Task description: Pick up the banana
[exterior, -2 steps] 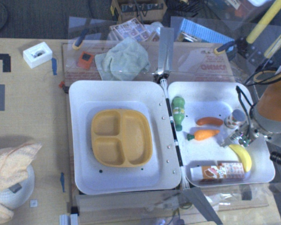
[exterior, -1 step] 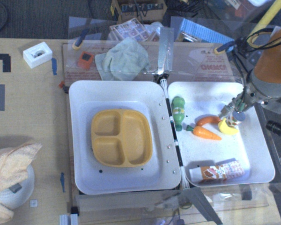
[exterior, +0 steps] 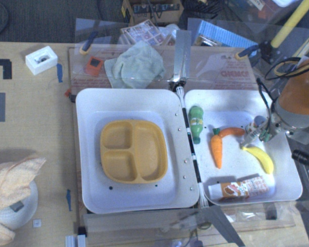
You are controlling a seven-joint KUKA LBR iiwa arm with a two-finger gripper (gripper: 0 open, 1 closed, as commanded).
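Short curved yellow plastic banana (exterior: 262,158): likely light, stiff, slick; best pinched across its thick middle. Claw (exterior: 256,133) hovers just above stem end; state unclear.

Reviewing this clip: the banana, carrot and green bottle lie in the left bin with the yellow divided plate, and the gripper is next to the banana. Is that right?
Not quite. The camera view shows the banana, carrot and green bottle in the right bin, not the left one. The yellow divided plate sits apart from them in the left bin. The gripper is indeed next to the banana, at its upper end.
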